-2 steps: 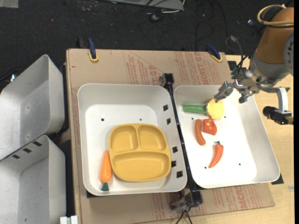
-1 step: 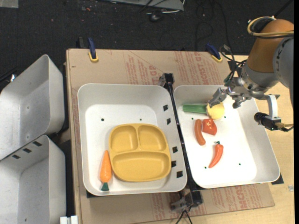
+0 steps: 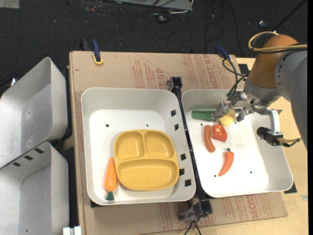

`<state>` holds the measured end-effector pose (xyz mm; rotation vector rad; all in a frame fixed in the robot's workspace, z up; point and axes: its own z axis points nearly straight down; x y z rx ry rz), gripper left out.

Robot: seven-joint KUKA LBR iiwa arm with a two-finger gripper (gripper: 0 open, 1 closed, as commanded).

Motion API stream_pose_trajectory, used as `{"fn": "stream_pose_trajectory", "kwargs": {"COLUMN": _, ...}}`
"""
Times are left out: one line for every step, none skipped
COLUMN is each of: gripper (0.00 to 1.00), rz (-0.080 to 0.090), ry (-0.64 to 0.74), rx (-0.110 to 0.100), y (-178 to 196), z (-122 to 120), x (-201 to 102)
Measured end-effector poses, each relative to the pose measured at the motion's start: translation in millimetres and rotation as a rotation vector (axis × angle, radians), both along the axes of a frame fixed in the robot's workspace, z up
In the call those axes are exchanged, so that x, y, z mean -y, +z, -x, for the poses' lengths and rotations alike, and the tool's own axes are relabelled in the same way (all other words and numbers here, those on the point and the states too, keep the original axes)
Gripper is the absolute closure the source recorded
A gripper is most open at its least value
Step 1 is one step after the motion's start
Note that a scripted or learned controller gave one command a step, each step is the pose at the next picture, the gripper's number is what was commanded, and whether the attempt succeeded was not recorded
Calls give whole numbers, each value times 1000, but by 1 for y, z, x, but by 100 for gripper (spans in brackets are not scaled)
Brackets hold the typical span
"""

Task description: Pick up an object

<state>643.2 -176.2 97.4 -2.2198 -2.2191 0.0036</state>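
Yellow object (image 3: pixel 226 119) beneath gripper (image 3: pixel 229 112), long axis unclear, fingers' state cannot be told

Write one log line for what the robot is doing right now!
hand over yellow toy in right bin | nothing lifted yet | carrot beside yellow tray in left bin

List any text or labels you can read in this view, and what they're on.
Cardboard, far edge: red print, upside down, too blurred to read.
Cardboard, near edge: more red print, partly cut off by the bins, unreadable.
Left bin, right bin, tray: no text.
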Motion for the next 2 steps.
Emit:
{"fn": "stream_pose_trajectory", "kwargs": {"gripper": 100, "rz": 1, "ry": 1, "rx": 5, "y": 15, "z": -2, "x": 0}}
{"fn": "stream_pose_trajectory", "kwargs": {"gripper": 100, "rz": 2, "ry": 2, "rx": 11, "y": 79, "z": -4, "x": 2}}
